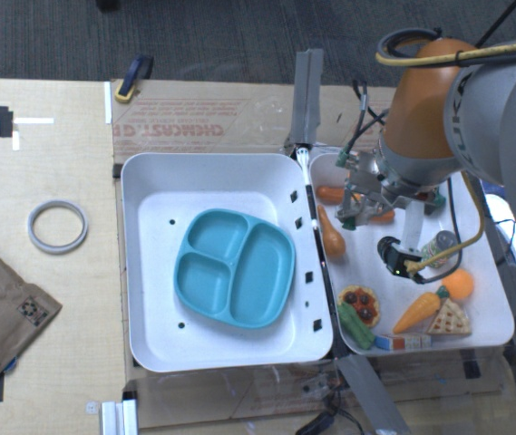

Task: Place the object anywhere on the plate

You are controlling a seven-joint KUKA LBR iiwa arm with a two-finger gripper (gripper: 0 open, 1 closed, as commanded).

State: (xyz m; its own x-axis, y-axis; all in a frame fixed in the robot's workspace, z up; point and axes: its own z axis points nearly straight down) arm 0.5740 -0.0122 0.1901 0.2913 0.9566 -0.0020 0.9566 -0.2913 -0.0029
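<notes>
Toy food (421,315) sits at five o'clock; hand (359,208), grip unclear, should clamp one piece before crossing to plate (236,268).

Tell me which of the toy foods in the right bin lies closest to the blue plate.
The brown pear-shaped piece, lying along the right bin's left wall. The carrot, orange and pizza slice lie farther right.

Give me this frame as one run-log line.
phase: reaching in right bin | end effector: low over toy food, grasp unconfirmed | plate: left bin, nothing on it | task: not done
</notes>
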